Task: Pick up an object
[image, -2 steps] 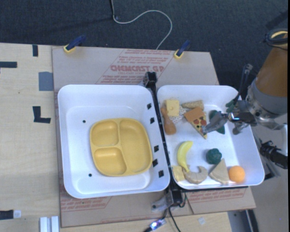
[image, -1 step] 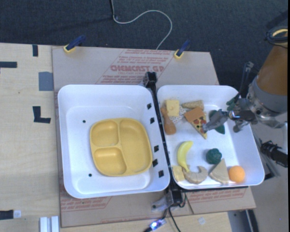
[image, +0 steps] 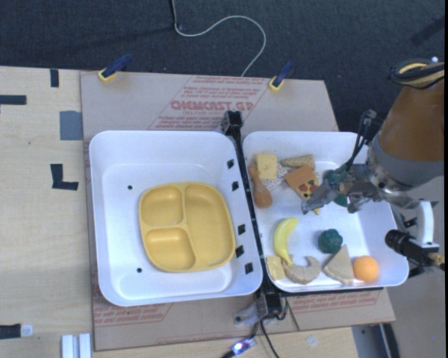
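Claw (image: 316, 202) low in right bin (image: 373, 226) | grip state unclear | beside orange block (image: 301, 179) | banana (image: 284, 238) nearer front edge | yellow tray (image: 185, 226) in left bin (image: 112, 200)

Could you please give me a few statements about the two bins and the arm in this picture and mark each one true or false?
1. The yellow divided plate lies in the left bin. True.
2. The banana lies on the yellow divided plate. False: it is in the right bin, near the divider.
3. The claw hangs over the right bin. True.
4. The orange ball sits at the far end of the right bin. False: it is in the near right corner.
5. The dark green object lies in the right bin. True.
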Action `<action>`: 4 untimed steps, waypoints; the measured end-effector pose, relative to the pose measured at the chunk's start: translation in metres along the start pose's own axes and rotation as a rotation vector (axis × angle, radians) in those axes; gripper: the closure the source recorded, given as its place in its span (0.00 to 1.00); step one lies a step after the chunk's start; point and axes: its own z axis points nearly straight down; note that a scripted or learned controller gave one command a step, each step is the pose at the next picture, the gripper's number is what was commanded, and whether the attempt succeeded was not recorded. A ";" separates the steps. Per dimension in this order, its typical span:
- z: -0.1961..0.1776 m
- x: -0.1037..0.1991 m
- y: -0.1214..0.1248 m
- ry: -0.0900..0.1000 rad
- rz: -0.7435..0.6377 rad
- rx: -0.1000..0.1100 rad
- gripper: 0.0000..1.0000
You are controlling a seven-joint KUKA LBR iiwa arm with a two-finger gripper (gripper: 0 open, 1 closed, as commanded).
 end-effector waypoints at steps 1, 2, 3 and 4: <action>0.055 0.002 0.009 0.000 0.000 0.001 0.00; 0.100 -0.001 0.011 0.000 0.000 0.001 0.00; 0.154 0.000 0.011 -0.001 -0.001 -0.003 0.00; 0.141 0.000 0.011 0.000 -0.001 -0.003 1.00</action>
